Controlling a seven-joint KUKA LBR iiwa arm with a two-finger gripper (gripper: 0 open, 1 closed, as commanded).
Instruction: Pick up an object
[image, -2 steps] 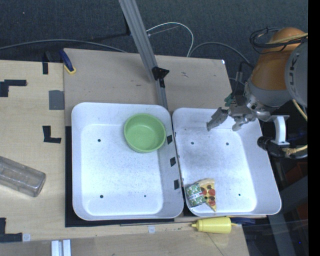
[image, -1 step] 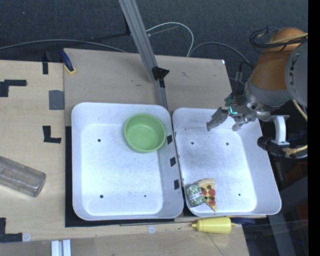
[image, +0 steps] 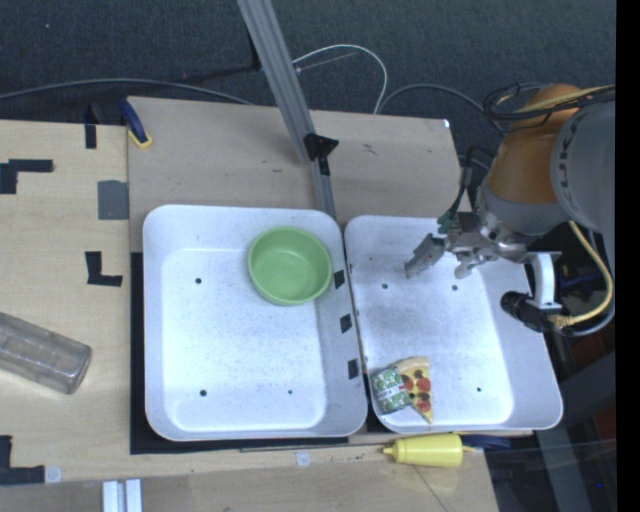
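A green bowl (image: 290, 265) sits in the left bin (image: 180, 330), near its far right corner. A small packet printed with green and red pictures (image: 402, 387) lies at the near left corner of the right bin (image: 500, 390). My gripper (image: 440, 258) hangs over the far part of the right bin, well away from the packet. Its fingers (image: 420, 259) spread apart with nothing between them.
A yellow bottle (image: 428, 450) lies on the bench just in front of the right bin. A clear plastic cylinder (image: 40, 353) lies at the far left. A grey pole (image: 290, 90) slants over the back of the bench, ending in a black clamp (image: 320, 148).
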